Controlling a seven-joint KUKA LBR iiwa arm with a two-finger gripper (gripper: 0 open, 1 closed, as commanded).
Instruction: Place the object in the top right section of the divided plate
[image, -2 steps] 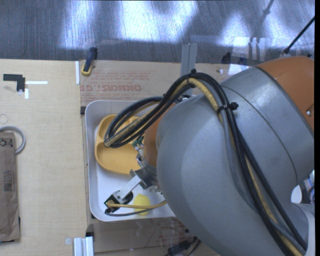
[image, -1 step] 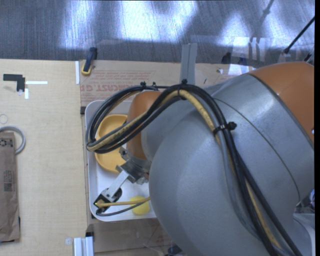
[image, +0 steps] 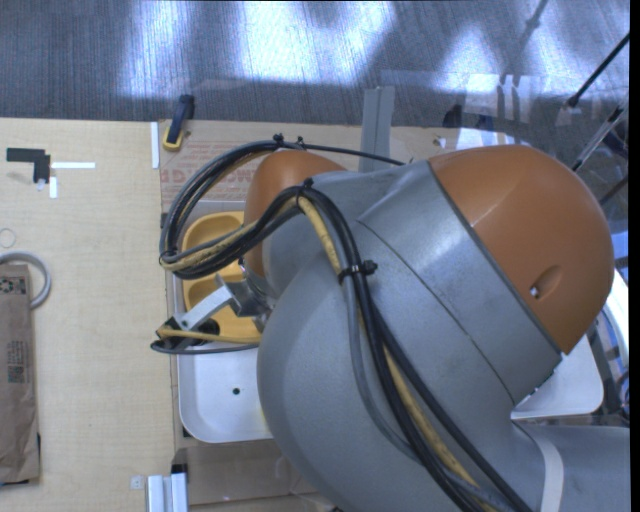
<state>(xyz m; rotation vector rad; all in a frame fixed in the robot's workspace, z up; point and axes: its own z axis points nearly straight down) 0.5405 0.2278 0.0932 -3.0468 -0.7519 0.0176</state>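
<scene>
Filling the near right of the view, the grey arm (image: 430, 340) with its orange joint cap reaches leftward over a white bin (image: 215, 400), and its black cables (image: 215, 250) loop out ahead of it. Beyond the arm's bulk, a yellow plate (image: 210, 235) lies in the bin's far end; parts of its rim and one pale-yellow section show past the cables. The pincer (image: 235, 300) hangs low over the plate's near edge, mostly masked by the wrist, and whether it is released or clenched I cannot tell. No object shows between its tips or on the visible part of the plate, so where the object lies is hidden. My guess is that the placing is under way, not confirmed done. Farther left, the wooden surface (image: 90, 300) carries a brown bag (image: 15, 370).
</scene>
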